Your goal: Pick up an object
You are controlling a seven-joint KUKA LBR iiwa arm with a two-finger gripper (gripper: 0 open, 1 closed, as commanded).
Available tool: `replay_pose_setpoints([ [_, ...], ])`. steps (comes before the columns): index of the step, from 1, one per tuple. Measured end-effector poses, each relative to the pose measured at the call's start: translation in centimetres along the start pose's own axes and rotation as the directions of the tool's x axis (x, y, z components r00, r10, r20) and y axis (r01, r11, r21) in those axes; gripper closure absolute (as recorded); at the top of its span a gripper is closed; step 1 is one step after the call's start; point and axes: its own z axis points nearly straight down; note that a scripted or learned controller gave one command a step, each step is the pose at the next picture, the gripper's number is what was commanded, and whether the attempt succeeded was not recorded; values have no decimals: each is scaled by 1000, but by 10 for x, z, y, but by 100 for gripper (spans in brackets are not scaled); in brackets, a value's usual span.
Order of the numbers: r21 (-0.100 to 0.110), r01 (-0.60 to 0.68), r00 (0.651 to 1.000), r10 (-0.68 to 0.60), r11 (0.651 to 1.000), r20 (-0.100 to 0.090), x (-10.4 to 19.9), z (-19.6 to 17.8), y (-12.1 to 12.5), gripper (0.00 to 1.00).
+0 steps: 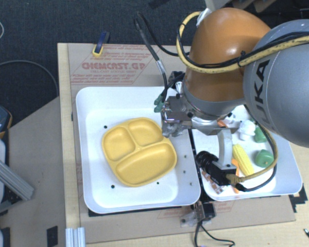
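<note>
Overhead, yellow divided plate [139, 152] laid in the middle of the left bin [90, 107], gripper [171, 121] hung at that bin's right edge, grip state cannot be told, small toys [245, 158] piled in the right bin [293, 176].

Brown board [113, 66] w/ red "CHEMCAST" print under both white bins [87, 138], atop dark carpet [36, 19]. Blue-yellow clamp [99, 44] at board's far-left edge. Thin cables [10, 66] looping over carpet at left. Aluminium rail [10, 181] lower left.
</note>
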Motion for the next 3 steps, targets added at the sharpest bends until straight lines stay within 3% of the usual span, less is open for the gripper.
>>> replay_pose_setpoints([
  [1, -3, -11, 1000, 11, 1000, 3, -57, -74, 1, 100],
  [2, 14, -11, 1000, 11, 1000, 5, -91, -23, -1, 100],
  [3, 18, -15, 1000, 15, 1000, 5, -161, 121, 18, 100],
])
